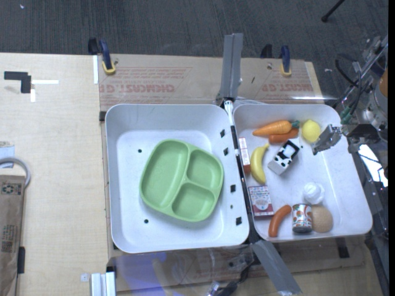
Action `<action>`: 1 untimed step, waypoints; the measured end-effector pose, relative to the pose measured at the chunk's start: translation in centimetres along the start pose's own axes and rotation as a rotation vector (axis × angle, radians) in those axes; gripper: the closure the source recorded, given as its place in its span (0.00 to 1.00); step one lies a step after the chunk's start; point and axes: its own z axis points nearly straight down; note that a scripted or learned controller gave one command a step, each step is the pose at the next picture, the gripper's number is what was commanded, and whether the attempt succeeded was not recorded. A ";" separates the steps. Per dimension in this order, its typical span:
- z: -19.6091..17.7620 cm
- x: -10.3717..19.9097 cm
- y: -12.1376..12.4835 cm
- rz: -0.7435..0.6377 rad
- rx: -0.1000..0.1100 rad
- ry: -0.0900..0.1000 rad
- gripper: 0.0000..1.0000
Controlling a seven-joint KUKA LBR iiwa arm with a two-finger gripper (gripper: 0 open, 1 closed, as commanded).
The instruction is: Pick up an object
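A robotics lab: clamped cardboard (210,79) on a plywood bench (49,165), white bins (114,184), toy food, grey carpet (154,11).

My arm (370,113) runs off the right edge, so most of it is cut away. My pincer (326,139) is too small to read its fingers. The brown paper bag (11,227) on the table (55,165) is cropped at the left edge.

Yellow lemon (310,130) lies beside orange carrot (272,127).
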 end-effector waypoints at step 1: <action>10.2 0.0 6.3 -0.111 0.000 0.001 0.00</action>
